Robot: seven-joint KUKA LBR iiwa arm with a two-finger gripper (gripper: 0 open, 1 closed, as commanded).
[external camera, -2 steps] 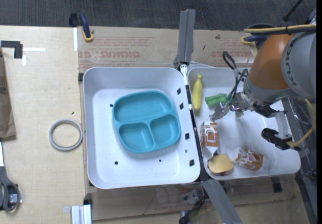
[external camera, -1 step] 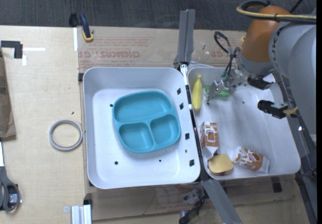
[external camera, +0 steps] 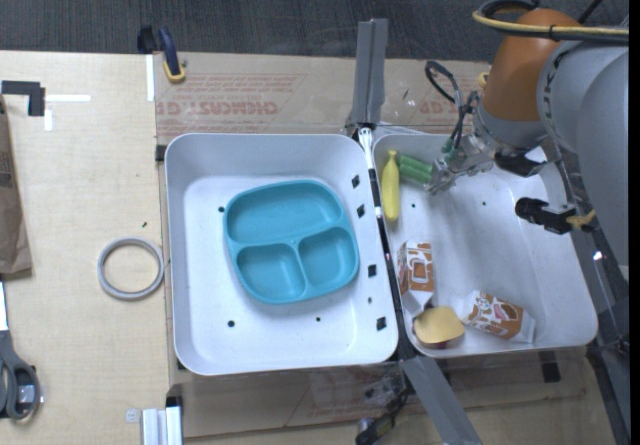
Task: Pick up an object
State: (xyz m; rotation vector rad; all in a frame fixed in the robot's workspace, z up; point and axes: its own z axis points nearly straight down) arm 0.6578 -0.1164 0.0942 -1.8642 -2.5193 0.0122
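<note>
Beside the yellow banana [external camera: 389, 188], a green thing [external camera: 415, 171] lies in the right bin [external camera: 560, 313]. Just right of the banana, the gripper [external camera: 446, 173] hangs low by that green thing. I cannot tell its grip. Best to come straight down over it, then squeeze gently.

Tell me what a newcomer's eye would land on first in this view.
The bright blue divided tray lying in the middle of the left bin stands out most. Next comes the arm's orange band at upper right, with the end effector down in the right bin beside a green object and a yellow banana along the left wall.
</note>
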